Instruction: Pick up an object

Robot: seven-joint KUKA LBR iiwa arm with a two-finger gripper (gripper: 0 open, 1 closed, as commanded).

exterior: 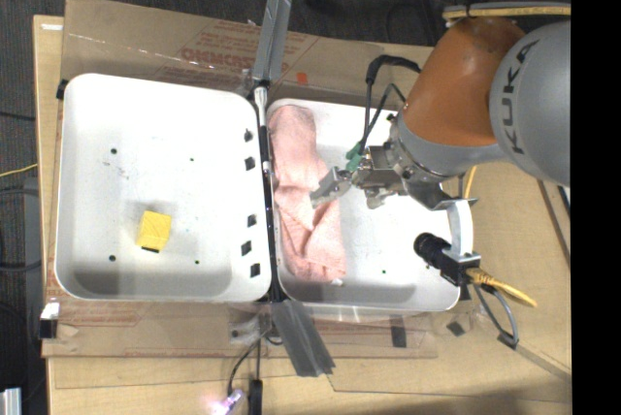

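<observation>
Where pincer [335, 186] hovers: crumpled pink cloth [303, 195].

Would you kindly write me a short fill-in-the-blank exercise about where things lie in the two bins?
1. The yellow block lies in the ____ bin.
2. The pink cloth lies along the ____ wall of the right bin.
3. The gripper hangs above the ____.
4. The band above the arm's wrist is ____.

Missing words: left; left; pink cloth; orange

Wooden bench [543, 239] under brown cardboard [165, 35] bearing two white bins [87, 103].
</observation>
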